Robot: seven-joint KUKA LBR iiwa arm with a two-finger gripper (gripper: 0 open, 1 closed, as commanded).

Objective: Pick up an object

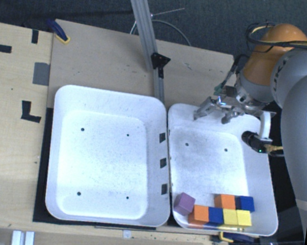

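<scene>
Pale wood makes up the desk [4, 125] I am looking down on, with strips of dark tape on its left part and dark carpet beyond its far edge. Two shallow white bins sit side by side on it, their inner rims touching. I see nothing but a few small dark dots on the floor of the left bin [102, 157].

Everything I could pick lies in the right bin [217, 157], all of it crowded against the near rim. A purple block [185, 202] sits at the near left corner, slightly tilted. Just beside it runs a tight cluster: an orange block [201, 213], a blue block [215, 214] and two yellow blocks [237, 218] in the front row, with a second orange block [225, 202] and a second blue block [246, 203] touching them from behind.

My gripper [216, 115] hangs over the far rim of the right bin, well apart from the blocks. Its fingers [203, 110] are spread apart and I see nothing between them. The grey arm [305, 84] comes in from the right, with the orange band [272, 54] above the wrist.

A slanted metal pole [147, 30] crosses the far side of the desk and ends between the bins, a black clamp on it.
</scene>
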